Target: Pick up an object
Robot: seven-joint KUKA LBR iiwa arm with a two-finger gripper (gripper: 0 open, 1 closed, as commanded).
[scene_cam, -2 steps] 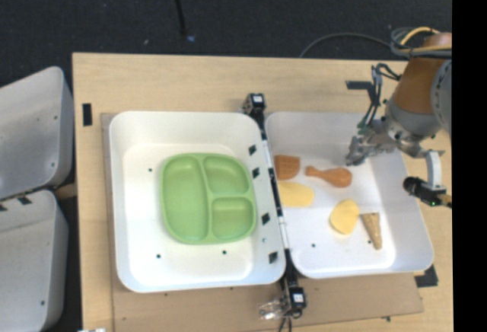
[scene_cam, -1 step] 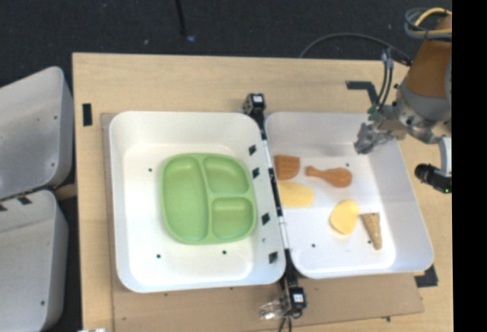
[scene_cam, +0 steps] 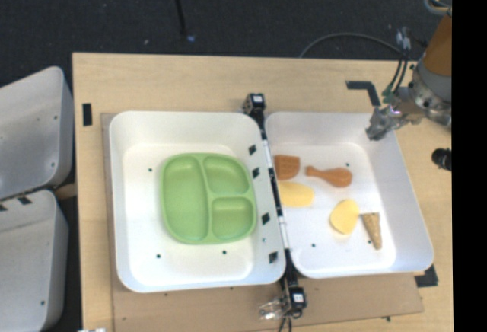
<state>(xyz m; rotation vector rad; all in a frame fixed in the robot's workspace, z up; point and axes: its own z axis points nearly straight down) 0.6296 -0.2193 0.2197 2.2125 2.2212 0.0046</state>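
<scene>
Although the task calls for a pick, nothing is lifted yet: five food pieces lie loose in the right bin [scene_cam: 396,193], namely a brown slice [scene_cam: 287,166], a drumstick [scene_cam: 329,175], a yellow piece [scene_cam: 296,195], a yellow disc [scene_cam: 344,217] and a cone [scene_cam: 372,229]. The tool [scene_cam: 378,127] hangs at the bin's far right corner, well apart from all of them, its state impossible to tell. The left bin [scene_cam: 129,193] holds a green tray [scene_cam: 207,197]. Approach, grasp and lift all remain.

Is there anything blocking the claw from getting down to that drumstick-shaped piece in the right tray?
Nothing visible does. The gripper hangs over the right bin's upper right corner, and the drumstick lies open on the floor, apart from its neighbours.
</scene>
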